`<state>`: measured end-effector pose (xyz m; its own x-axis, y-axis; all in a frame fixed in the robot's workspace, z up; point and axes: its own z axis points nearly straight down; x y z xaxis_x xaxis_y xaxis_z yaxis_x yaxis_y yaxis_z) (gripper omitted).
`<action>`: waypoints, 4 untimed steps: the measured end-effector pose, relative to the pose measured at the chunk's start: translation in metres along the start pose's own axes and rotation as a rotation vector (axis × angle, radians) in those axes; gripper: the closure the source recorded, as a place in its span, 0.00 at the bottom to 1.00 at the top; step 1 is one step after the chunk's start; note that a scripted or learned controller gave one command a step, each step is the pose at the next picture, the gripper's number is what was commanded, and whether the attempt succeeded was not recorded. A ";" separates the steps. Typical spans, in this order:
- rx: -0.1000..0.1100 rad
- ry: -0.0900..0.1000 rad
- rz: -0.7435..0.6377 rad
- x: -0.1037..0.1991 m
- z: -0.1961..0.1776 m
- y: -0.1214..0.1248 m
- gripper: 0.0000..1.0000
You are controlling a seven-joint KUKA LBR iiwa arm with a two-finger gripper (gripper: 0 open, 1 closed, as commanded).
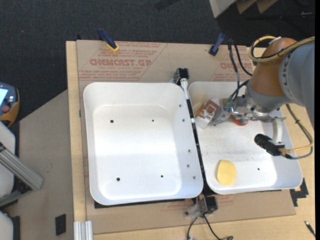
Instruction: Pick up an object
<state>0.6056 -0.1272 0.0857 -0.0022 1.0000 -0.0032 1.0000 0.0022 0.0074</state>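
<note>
- The arm [280, 69] reaches in from the right and hangs low over the right bin [250, 184].
- The gripper [220, 115] is down near the back left part of that bin, right by a small brown and white packet [206, 111].
- I think this is the grabbing step: the gripper is down at the packet and has to take hold of it.
- I cannot tell how the gripper is set, or if it has the packet. That part is too small and dark to see.
- Something small and red [241, 121] sits just under the wrist. I cannot tell what it is.
- A round yellow thing [226, 172] lies near the front of the same bin, well apart from the gripper.
- Next, I think, it must squeeze the packet and lift straight up.
- The left bin [95, 134] sits beside the right one.
</note>
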 end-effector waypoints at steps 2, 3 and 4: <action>0.065 0.006 -0.002 0.012 0.003 0.050 0.00; 0.012 0.003 0.004 0.027 0.001 0.027 0.00; 0.067 0.019 -0.007 0.002 0.004 0.052 0.00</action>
<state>0.6575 -0.1254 0.0823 -0.0089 0.9998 0.0158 0.9981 0.0098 -0.0600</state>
